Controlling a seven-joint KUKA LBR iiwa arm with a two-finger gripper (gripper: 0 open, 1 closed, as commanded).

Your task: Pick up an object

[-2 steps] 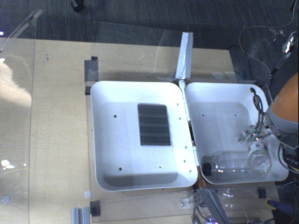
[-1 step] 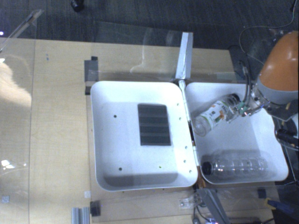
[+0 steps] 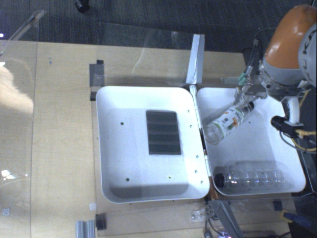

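The left bin (image 3: 114, 148) holds 1 dark ribbed pad (image 3: 163, 132). The right bin (image 3: 292, 167) holds 2 clear bottles: 1 (image 3: 250, 178) lies along its 6 o'clock wall, cap toward 9. The labelled bottle (image 3: 227, 124) slants from 8 to 2 o'clock, its upper end at the jaws (image 3: 246, 99); I cannot tell whether they grip it.

Wood bench (image 3: 59, 157) w/ 2 white bins (image 3: 111, 182).

I'm looking at a robotics lab. A bench (image 3: 54, 148) bears two white bins (image 3: 114, 133), with a clear screen (image 3: 20, 83) and loose cables (image 3: 292, 130).
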